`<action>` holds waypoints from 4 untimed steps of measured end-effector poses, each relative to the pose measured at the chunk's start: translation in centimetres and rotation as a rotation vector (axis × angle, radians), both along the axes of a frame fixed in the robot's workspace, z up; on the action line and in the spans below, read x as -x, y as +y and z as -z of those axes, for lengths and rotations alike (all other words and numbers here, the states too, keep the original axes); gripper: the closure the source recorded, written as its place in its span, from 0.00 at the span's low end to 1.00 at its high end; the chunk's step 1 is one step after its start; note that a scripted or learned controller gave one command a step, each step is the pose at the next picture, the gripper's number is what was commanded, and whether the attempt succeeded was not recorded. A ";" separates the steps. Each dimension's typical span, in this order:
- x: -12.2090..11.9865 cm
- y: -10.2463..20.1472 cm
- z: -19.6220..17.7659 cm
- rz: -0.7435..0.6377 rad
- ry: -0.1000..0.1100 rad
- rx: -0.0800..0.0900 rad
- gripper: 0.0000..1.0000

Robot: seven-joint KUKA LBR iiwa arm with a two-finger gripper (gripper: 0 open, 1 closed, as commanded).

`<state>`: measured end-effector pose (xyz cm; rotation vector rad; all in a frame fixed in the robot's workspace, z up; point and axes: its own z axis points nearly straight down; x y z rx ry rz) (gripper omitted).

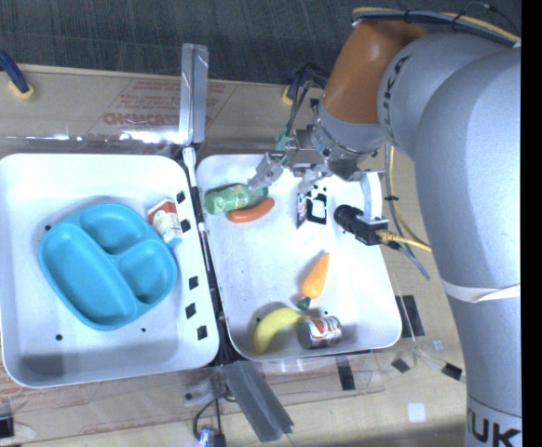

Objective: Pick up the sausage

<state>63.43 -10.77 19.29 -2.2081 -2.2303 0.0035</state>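
White plastic forms both bins; the right bin [383,317] holds the sausage [251,212], a red-orange piece lying in its far left part, touching a green object [226,198] just to its left. The gripper [290,180] hangs over the far part of this bin, just right of the sausage. One finger [267,173] reaches toward the green object, and the other, with black and white marks, points down further right, so the fingers stand spread with nothing between them. A carrot [315,277], a banana [273,327] and a small can [322,330] lie nearer. The can label is too small to read. The left bin [10,343] has a blue divided tray [109,264] and a little carton [166,221], its print unreadable. Faint red writing on the cardboard [150,105] beyond the bins cannot be read. Letters "KU" show on the arm [457,156] at the near right corner, cut off by the edge.
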 end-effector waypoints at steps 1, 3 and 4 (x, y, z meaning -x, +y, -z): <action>-1.3 -3.9 10.1 0.017 0.000 0.002 0.00; 2.1 0.4 4.8 0.273 0.001 0.001 0.00; 5.5 -1.5 10.2 0.253 0.001 0.001 0.00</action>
